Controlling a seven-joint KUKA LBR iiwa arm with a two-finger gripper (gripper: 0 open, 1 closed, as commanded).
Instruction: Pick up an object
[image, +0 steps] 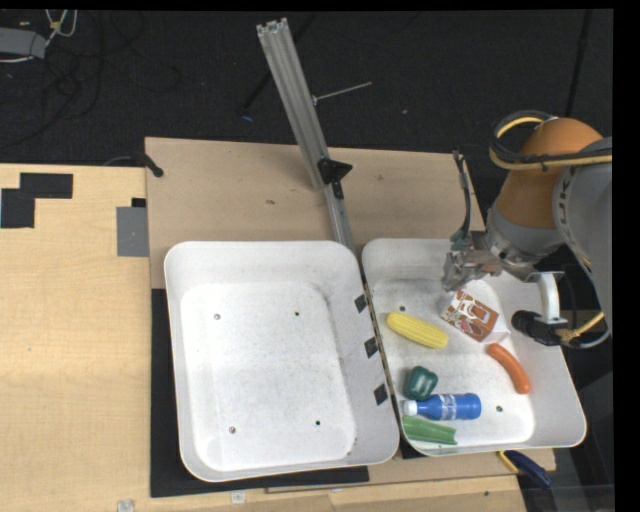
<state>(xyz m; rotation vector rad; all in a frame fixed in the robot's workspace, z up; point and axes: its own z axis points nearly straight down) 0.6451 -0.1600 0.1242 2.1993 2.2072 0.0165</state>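
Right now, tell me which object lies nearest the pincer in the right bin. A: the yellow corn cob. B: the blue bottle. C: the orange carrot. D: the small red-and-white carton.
D: the small red-and-white carton lies just below the pincer, while the yellow corn cob, orange carrot and blue bottle sit farther down the right bin.
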